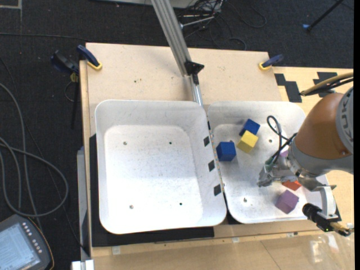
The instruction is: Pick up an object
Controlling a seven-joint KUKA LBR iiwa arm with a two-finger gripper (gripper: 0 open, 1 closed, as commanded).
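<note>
Camera view: arm hides the gripper [274, 176]; its state cannot be told; red block [291, 185] half-covered.

Light is even and fairly bright, falling from above. The two white bins [152, 162] at centre frame come close to washing out, with little surface detail. Shadows are soft and short, lying tight under the bins' lower rims on the bench [140, 72]. The dark floor [39, 66] at left is dim. Focus is slightly soft overall, with mild grain.
</note>
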